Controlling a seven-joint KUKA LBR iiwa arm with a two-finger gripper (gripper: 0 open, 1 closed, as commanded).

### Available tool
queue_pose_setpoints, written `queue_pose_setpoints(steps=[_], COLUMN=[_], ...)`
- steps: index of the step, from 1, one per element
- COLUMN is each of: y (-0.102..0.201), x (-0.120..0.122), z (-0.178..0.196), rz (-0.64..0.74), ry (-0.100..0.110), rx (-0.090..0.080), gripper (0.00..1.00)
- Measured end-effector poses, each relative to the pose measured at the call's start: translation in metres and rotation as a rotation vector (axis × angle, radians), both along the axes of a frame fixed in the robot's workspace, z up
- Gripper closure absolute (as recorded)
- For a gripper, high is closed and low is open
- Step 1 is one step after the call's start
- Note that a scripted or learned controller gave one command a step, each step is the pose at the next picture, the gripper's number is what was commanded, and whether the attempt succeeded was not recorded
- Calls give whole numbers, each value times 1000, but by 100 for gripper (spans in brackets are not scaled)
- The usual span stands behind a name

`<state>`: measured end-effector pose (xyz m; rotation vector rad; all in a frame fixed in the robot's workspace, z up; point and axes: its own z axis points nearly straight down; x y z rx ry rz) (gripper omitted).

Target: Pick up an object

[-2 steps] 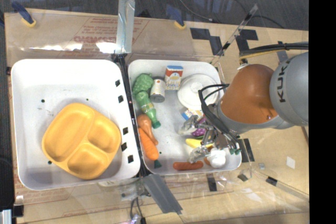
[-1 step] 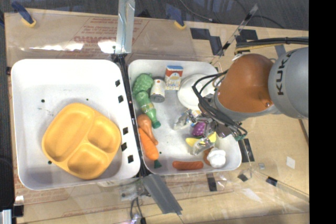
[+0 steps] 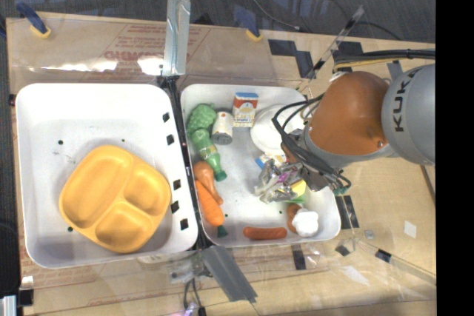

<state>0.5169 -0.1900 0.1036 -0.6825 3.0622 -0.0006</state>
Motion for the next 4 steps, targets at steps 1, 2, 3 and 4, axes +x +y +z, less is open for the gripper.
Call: queue_pose_setpoints(steps=[1, 2, 3, 4], y=[-19, -19, 1, -9], x=[18, 18, 0, -32], z=[35, 35, -13, -8], rz=[675, 675, 635, 689], ry=[3, 3, 6, -17], rx=[-1, 0, 2, 3], gripper=[100, 0, 0, 0])
